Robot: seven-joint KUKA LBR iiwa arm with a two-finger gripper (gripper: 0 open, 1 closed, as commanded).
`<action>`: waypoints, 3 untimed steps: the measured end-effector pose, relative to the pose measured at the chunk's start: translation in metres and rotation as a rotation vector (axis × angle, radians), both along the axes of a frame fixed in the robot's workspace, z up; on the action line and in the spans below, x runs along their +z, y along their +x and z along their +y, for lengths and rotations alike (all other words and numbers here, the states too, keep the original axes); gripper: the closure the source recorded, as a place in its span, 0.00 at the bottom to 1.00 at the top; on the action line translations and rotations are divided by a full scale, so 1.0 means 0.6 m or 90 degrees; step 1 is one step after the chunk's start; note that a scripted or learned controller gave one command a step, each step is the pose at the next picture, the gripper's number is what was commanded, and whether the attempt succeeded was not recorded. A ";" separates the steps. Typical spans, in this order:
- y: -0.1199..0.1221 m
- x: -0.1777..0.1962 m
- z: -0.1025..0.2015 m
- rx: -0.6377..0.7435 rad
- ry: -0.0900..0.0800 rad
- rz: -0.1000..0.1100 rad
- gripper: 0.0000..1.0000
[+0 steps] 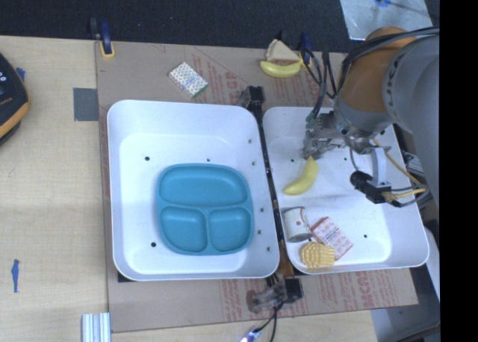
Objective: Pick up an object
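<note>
the banana [302, 177] lies in the right bin [396, 247], toward its left half, slanting from upper right down to lower left. it looks like a light toy fruit, stiff and smooth, so it may slip or roll if pinched near a tapered end; the thick middle, taken across the short width, looks the safest place to take hold.

the gripper [317, 143] hangs just above the banana's upper tip, close to it, perhaps touching. nothing is seen between the fingers, and from this slant i cannot tell whether the jaws stand apart or together. the banana's body lies below and slightly left of them, so the grip point seems off toward the end rather than the middle.

nearer the bin's front edge sit a small can [296, 223], a red and white packet [331, 234] and a yellow corn piece [317, 255], well apart from the banana. the left bin [134, 184] holds a blue divided tray [203, 207]. outside the bins, another banana [280, 69] rests on the cardboard.
</note>
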State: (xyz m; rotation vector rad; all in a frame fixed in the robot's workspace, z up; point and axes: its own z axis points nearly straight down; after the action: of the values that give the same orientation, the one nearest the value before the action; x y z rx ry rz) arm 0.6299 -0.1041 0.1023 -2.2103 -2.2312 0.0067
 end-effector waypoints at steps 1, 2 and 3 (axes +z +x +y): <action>-0.047 0.150 0.111 -0.002 0.001 -0.001 1.00; -0.096 0.203 0.179 -0.002 0.001 0.001 1.00; -0.148 0.206 0.243 -0.002 0.001 0.001 1.00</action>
State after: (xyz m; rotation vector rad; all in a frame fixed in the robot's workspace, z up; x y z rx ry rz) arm 0.5409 0.0416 0.2259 -2.2125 -2.2270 0.0066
